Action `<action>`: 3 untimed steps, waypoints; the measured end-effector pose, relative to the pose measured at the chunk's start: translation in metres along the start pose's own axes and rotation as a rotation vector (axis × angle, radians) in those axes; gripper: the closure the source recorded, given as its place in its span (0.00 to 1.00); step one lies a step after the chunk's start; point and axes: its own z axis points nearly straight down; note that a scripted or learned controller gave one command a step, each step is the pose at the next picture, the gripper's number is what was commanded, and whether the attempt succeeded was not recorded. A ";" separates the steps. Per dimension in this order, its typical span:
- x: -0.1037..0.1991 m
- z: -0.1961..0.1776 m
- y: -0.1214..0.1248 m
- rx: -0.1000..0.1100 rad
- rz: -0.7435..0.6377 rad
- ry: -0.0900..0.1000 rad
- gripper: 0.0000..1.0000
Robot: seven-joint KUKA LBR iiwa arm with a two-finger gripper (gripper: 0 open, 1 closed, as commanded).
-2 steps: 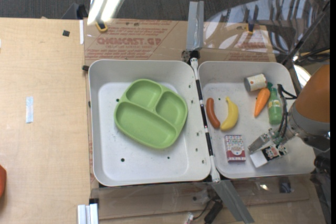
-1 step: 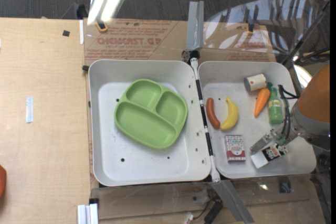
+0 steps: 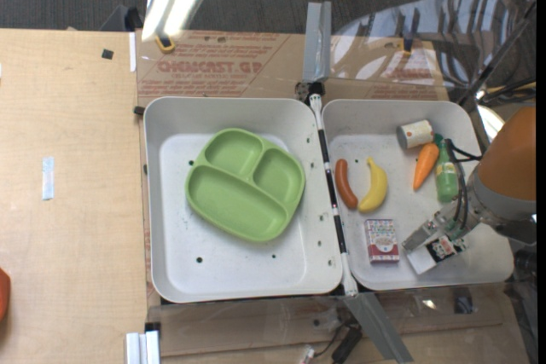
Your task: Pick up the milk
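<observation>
White-sided and small, the milk carton (image 3: 415,134) lies on its side near the back edge of the right bin (image 3: 490,273), just behind the carrot (image 3: 425,165) and the green bottle (image 3: 446,178). The gripper (image 3: 435,238) sits low near the bin's front right corner, well apart from the carton, beside the red-and-white box (image 3: 381,239). I cannot tell how its jaws stand, or whether they hold anything. The step in hand looks like the approach. To do it well, I judge the arm should lift clear, cross over the carrot and bottle, then drop straight onto the carton with the fingers across its short sides, keeping off the bin wall.
</observation>
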 end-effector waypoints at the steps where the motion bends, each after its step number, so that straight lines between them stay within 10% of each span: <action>1: -0.001 -0.009 0.000 -0.001 0.002 -0.001 1.00; 2: 0.030 -0.125 0.033 -0.001 -0.060 -0.002 1.00; 3: 0.031 -0.148 0.105 -0.001 -0.025 -0.003 1.00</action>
